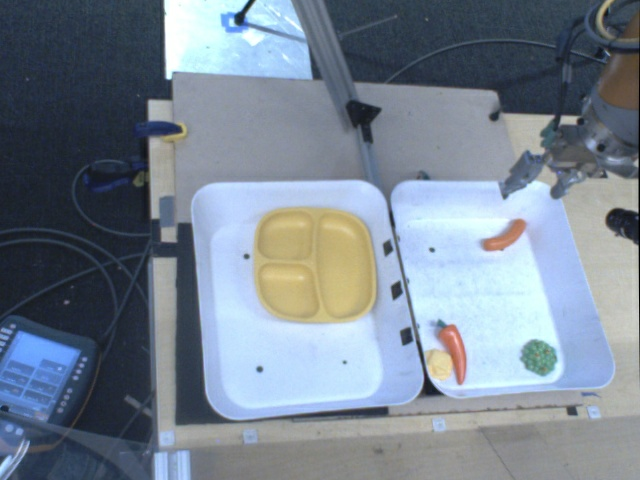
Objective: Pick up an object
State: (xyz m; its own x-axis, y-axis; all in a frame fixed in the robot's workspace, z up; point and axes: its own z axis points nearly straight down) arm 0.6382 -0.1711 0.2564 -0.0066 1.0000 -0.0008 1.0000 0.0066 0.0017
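The right bin (480, 298) holds an orange sausage (504, 235) near its far side. A red chili pepper (454, 350) lies at its near left, with a small yellow piece (439, 364) beside it. A green broccoli floret (539, 357) rests at the near right. My gripper (540, 176) hangs open above the bin's far right corner, up and to the right of the sausage, with nothing between its fingers.
The left bin (230, 348) carries a yellow divided plate (315, 264). A grey pole (330, 53) slants down to the bench behind the bins. Clamps sit at the bench's left edge, and cables and a teach pendant (40, 368) lie on the floor.
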